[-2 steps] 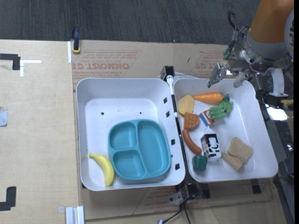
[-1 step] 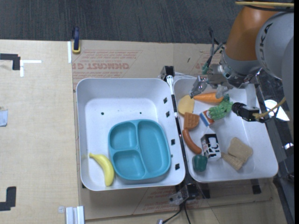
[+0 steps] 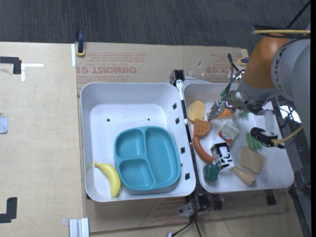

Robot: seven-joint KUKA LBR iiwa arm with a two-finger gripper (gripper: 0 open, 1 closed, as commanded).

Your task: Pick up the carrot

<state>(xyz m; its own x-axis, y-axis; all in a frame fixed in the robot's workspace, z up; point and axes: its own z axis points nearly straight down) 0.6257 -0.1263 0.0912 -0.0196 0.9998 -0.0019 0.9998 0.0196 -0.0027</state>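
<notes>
The carrot (image 3: 225, 114) shows as a small orange piece in the upper left part of the right bin (image 3: 276, 181); the gripper covers much of it. My gripper (image 3: 216, 110) is low inside that bin, directly against the carrot's left end. The grey arm with its orange band (image 3: 261, 58) comes in from the upper right. From this angle I cannot make out whether the carrot sits inside the gripper or only beside it.
Around the carrot lie a yellow piece (image 3: 196, 109), a waffle (image 3: 201, 127), a sausage (image 3: 202, 149), a wrapped packet (image 3: 229, 130), a green vegetable (image 3: 254, 141) and bread slices (image 3: 252, 161). The left bin (image 3: 94, 102) holds a blue divided plate (image 3: 147, 158) and a banana (image 3: 111, 176).
</notes>
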